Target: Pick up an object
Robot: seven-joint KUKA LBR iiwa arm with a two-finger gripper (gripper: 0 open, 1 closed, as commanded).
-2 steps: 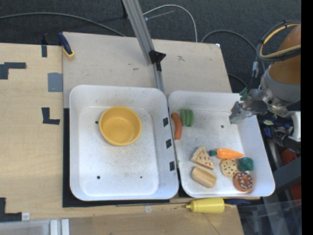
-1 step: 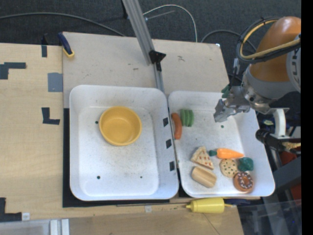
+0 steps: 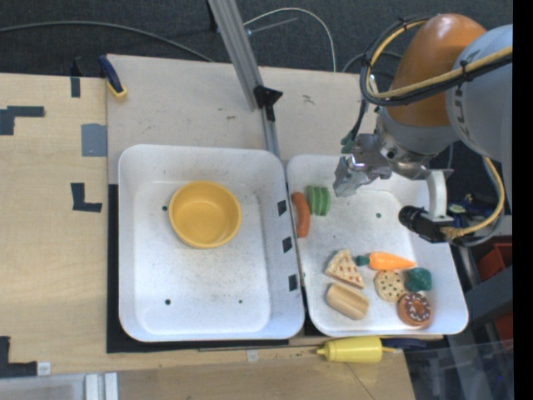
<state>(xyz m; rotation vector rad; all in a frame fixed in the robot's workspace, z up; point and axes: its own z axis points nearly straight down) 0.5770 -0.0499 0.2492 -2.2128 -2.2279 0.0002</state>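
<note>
The tool hangs over the far left part of the right bin, just right of a green piece and an orange sausage lying against the bin's left wall; I cannot tell how far its fingers are parted, and nothing shows between them. Nearer the front of that bin lie a sandwich wedge, bread roll, carrot, cookie and donut. The left bin holds 1 yellow bowl, and a mustard bottle lies on the tabletop.
</note>
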